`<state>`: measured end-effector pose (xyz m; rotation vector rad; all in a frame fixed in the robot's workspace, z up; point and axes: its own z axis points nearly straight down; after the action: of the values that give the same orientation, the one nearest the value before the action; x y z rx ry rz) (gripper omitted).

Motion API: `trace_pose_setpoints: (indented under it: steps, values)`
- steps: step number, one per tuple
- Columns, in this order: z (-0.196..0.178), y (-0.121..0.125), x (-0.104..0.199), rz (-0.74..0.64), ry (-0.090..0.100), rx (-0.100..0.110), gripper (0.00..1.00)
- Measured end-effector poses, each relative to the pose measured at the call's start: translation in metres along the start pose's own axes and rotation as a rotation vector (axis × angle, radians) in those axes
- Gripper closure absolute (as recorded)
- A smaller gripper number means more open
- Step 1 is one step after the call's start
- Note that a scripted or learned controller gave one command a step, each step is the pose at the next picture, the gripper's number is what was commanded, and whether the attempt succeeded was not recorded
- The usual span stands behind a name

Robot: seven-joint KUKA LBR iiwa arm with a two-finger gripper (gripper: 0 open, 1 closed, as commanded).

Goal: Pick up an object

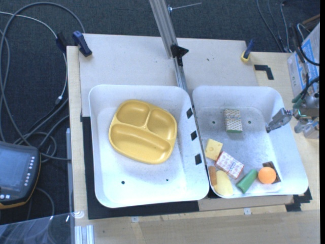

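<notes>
Claw (pixel 278 121) at right edge of frame, over right bin (pixel 284 151) rim; finger state unclear. Orange ball (pixel 267 175) lower right; yellow divided plate (pixel 143 131) in left bin (pixel 101 177).

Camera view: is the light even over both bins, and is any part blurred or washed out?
Camera view: the light is soft and fairly even, with faint shadows only; the yellow divided plate in the left bin is sharp, with mild glare on its rim; the small objects in the right bin, such as the orange ball, look slightly soft; the gripper at the right edge is blurred.
</notes>
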<state>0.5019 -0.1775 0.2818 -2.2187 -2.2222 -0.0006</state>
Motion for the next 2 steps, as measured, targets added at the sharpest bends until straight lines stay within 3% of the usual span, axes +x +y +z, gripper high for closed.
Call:
trace_pose_setpoints:
  steps: [1,2]
  values:
    - [0.0,0.0,0.0,0.0,0.0,-0.001,0.0]
    - [0.043,-0.002,-0.004,0.002,0.001,0.005,0.0]
